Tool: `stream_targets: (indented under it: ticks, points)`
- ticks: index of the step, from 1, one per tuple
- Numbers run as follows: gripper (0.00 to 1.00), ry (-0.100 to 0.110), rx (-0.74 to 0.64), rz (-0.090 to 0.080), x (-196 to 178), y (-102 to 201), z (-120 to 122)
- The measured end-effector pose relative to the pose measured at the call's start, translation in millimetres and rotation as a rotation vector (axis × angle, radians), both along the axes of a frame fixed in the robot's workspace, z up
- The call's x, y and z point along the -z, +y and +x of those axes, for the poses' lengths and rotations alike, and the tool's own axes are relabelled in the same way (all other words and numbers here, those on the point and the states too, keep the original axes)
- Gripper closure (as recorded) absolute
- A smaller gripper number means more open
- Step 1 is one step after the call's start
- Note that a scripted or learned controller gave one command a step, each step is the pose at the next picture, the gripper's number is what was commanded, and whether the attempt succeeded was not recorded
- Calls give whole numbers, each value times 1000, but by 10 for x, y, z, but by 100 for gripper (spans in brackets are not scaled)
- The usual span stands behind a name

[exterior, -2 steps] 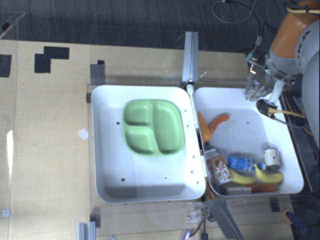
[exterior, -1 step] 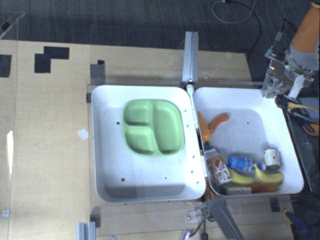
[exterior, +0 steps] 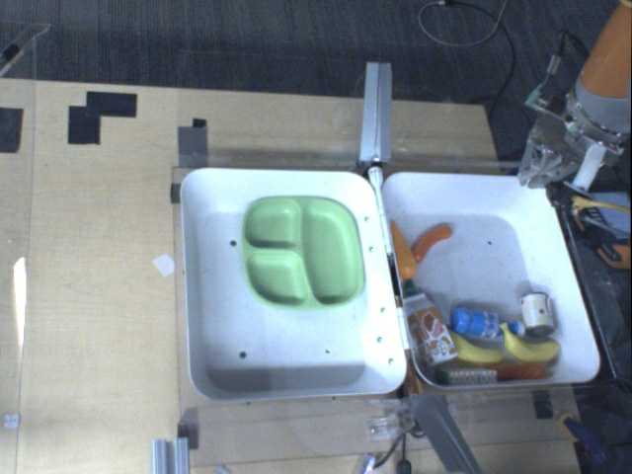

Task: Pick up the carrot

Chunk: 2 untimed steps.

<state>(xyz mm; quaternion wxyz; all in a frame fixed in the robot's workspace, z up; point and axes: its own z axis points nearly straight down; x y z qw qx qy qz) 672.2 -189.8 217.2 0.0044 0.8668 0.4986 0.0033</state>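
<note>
Your end effector [exterior: 546, 163] hangs at the upper right, over the far right corner of the right bin [exterior: 553, 227], below the orange band [exterior: 604, 62] on the arm. You cannot tell from this view whether it is apart or together; nothing shows between its tips.

The carrot [exterior: 431, 240] lies well to the left of the end effector and nearer the camera, on the floor of the right bin in its upper left part, slanted, with its thin end pointing toward the bin's left wall. It lies apart from the end effector, with bare white floor between them.

Farther below the end effector, along the near wall of that bin, you see a cluster: a small can [exterior: 536, 310] closest under it, then a banana [exterior: 529, 346], a blue bottle [exterior: 477, 321], a second yellow piece [exterior: 476, 354] and a printed packet [exterior: 432, 332] toward the left.

Far to the left of the end effector, the left bin [exterior: 212, 294] holds a green divided plate [exterior: 302, 251], lying flat. Both bins sit side by side on the wooden tabletop [exterior: 89, 265]. A cable [exterior: 464, 20] loops on the dark floor up and left of the end effector.
</note>
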Motion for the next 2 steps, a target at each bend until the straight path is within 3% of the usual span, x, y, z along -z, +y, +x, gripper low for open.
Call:
stream_targets:
  ticks: [2]
  points:
    - [100, -9, -16, -5, -240, 30, 36]
